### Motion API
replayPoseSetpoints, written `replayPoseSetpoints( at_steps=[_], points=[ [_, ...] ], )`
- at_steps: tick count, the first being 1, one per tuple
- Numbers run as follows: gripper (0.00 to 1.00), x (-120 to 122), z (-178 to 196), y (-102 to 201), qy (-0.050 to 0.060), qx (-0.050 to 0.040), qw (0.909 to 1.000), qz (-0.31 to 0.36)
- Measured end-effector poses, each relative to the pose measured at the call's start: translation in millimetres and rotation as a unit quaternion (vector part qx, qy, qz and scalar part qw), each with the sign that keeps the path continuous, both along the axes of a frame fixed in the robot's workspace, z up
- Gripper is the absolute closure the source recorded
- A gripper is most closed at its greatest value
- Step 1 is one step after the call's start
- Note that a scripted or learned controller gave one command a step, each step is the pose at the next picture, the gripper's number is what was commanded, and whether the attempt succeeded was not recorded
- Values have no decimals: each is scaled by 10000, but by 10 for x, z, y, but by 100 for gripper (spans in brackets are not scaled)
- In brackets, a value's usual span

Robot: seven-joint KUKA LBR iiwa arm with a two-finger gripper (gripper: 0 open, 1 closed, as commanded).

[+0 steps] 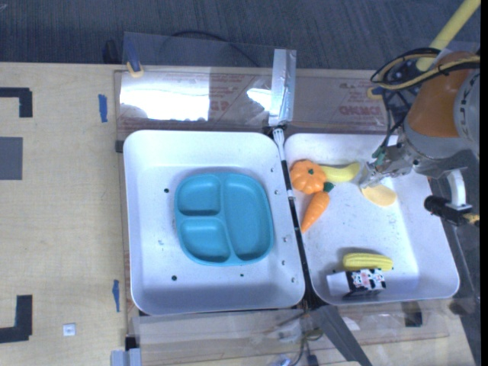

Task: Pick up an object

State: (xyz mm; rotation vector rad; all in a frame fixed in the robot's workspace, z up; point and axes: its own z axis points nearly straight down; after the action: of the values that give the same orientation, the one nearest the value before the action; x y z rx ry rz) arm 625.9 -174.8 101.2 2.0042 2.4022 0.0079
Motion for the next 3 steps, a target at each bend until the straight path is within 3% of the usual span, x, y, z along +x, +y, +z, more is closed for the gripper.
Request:
replayPoseSetpoints(
  at_steps=[1,2,3],
  points=[
    [100,-539,873,944,40,37,9999,-132],
    [100,-12,1106,1190,48,25,9999,-141],
    [100,-705,193,763,94,23,9920,1261]
  ],
)
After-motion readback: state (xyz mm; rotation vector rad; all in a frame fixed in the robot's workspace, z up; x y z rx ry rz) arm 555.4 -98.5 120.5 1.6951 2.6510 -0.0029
